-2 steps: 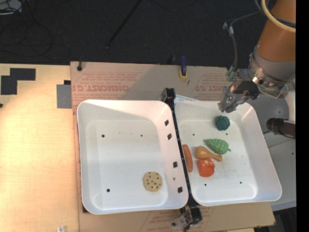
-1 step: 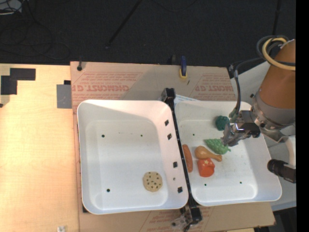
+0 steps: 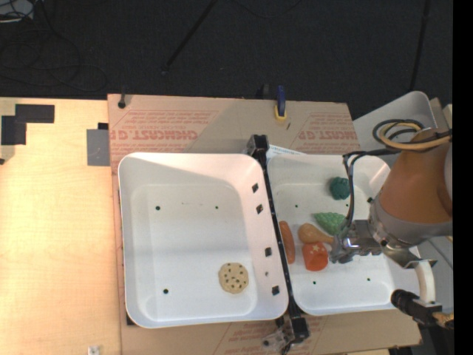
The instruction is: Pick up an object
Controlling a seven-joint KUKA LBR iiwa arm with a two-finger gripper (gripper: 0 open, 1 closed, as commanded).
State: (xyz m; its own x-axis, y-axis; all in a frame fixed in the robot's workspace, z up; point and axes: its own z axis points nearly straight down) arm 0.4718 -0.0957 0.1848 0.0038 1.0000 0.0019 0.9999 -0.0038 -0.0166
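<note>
White left bin (image 3: 140, 198): cookie (image 3: 233, 278) lying flat toward 5 o'clock of its floor, pale brown with dark chips, alone there.
White right bin (image 3: 347, 302): just beside the left bin, black clips along the shared wall.
Pincer (image 3: 341, 247): low over the right bin's floor, near its middle; opening between the fingers hard to read, cannot tell whether anything is gripped.
Red piece (image 3: 315, 257): at 8 o'clock of the pincer, close by or touching, cannot tell which.
Orange sausage shape (image 3: 287, 241): lengthwise by the dividing wall, at 9 o'clock of the red piece.
Orange-tan piece (image 3: 314, 234): at 12 o'clock of the red piece, just beside it.
Green leafy piece (image 3: 331, 220): at 11 o'clock of the pincer.
Dark teal lump (image 3: 339, 188): farther back, at 12 o'clock of the pincer.
Bench (image 3: 52, 228): light wood, cardboard sheet (image 3: 222, 128) under both bins.
</note>
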